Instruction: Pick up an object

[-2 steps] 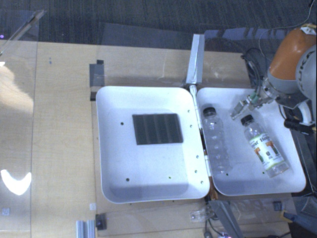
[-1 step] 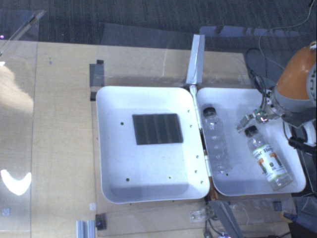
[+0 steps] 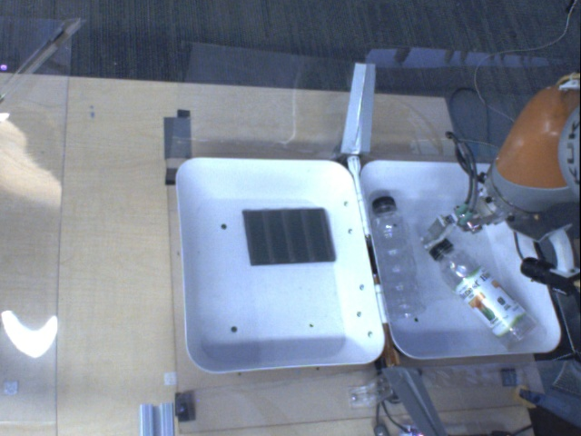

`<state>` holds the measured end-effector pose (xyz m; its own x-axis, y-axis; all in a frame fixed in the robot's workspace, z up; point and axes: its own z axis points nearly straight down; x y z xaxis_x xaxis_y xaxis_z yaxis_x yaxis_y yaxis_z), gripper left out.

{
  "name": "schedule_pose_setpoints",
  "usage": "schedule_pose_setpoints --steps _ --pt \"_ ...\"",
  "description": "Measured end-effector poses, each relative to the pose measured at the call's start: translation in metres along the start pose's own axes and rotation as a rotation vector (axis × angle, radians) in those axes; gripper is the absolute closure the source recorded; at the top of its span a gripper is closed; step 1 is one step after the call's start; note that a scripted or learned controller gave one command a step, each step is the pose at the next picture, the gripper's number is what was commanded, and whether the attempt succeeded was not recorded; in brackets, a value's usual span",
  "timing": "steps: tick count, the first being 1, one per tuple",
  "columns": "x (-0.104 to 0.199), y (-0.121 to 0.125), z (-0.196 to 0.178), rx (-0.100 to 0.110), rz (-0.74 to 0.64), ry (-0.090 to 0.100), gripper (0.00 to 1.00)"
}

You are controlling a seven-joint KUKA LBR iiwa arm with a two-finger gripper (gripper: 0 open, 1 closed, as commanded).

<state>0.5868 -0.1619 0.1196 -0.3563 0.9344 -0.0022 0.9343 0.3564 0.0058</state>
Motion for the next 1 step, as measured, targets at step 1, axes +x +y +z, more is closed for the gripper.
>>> schedule_pose_setpoints --steps 1 --pt "0.0199 -0.0043 0.0297 -0.006 -0.012 -0.004 0.00"
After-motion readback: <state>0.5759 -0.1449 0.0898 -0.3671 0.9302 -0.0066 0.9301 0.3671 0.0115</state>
